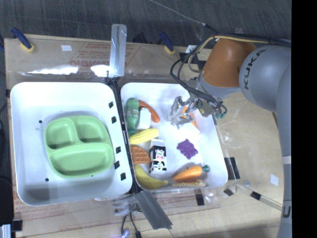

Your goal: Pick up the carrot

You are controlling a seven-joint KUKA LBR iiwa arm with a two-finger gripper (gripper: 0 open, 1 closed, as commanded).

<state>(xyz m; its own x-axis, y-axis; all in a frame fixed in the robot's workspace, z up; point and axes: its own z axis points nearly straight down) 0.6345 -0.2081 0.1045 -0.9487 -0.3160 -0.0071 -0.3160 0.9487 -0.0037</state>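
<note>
The carrot [188,173], orange with a green top at its right end, lies flat near the front right corner of the right bin [218,138]. My gripper [181,111] hangs low over the back right part of that bin, well behind the carrot and apart from it. A small orange and white piece [192,119] shows right beside the gripper; whether it is held is unclear.
The right bin also holds purple grapes [187,148], a cow-print carton [158,157], a banana [150,181], a waffle [140,154], corn [143,135], a green bottle [132,112] and an orange-red pepper [150,110]. A green divided plate [78,145] sits in the left bin.
</note>
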